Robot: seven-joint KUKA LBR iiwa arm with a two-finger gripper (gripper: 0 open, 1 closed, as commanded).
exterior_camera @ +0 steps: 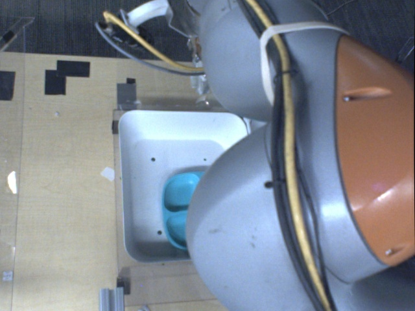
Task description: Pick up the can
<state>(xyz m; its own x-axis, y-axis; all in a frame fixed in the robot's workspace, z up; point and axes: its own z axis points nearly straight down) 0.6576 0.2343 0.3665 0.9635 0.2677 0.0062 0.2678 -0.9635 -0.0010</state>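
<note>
The grey arm (285, 173) with its orange band covers most of the view, from the top centre down to the lower right. A white bin (139, 173) lies left of centre, partly under the arm. In it rests a light blue rounded object (176, 206) with two lobes; its right side is hidden behind the arm.
The wooden bench (58, 193) stretches to the left, with black tape marks (65, 76) near its far edge. A yellow cable and white hose (146, 34) loop out from the arm at the top. Metal brackets (126, 94) hold the bin's corners.
</note>
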